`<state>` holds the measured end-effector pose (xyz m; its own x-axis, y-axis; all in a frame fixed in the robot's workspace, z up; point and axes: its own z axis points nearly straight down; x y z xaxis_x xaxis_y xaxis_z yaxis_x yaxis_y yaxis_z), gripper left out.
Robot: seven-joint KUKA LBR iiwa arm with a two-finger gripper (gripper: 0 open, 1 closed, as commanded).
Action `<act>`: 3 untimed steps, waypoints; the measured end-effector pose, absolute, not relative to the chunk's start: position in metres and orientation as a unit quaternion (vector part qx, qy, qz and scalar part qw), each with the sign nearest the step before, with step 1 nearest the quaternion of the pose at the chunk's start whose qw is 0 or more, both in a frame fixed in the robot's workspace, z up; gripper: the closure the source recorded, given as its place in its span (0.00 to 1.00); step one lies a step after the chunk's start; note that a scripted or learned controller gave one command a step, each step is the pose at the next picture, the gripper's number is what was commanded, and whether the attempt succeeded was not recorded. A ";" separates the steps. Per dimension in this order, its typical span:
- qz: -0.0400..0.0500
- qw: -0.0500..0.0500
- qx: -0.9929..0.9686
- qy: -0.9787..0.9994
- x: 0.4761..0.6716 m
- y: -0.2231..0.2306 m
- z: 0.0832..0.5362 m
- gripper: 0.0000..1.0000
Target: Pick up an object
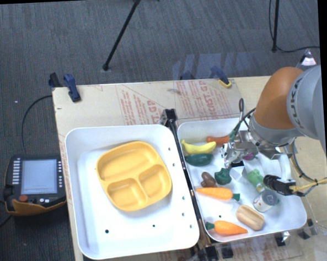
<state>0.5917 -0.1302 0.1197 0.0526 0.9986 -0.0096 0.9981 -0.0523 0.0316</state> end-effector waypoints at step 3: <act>-0.003 -0.003 0.892 0.451 0.625 -0.144 0.084 0.00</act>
